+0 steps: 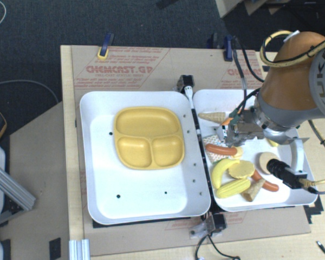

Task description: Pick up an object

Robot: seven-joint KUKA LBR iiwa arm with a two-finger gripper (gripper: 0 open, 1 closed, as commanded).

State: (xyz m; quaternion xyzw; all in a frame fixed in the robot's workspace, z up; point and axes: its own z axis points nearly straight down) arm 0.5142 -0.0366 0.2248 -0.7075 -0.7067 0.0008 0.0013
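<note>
The right bin [227, 98] holds several toy foods. A hot dog [221, 150] lies near its left wall, with a yellow banana [220, 169], a corn cob [233, 188] and a pale round slice [241, 170] in front of it. An ice cream cone [213, 117] lies toward the back. My gripper [231, 138] hangs low in the right bin, just above and right of the hot dog. The wrist hides its fingertips, and I see nothing held.
The left bin [97, 161] carries a yellow three-compartment plate [149, 136]. A brown piece [254, 190] and a small red sausage [270, 186] lie at the right bin's front. A cream round item [266, 160] sits beside the arm. Clamps stand at the bench's back edge.
</note>
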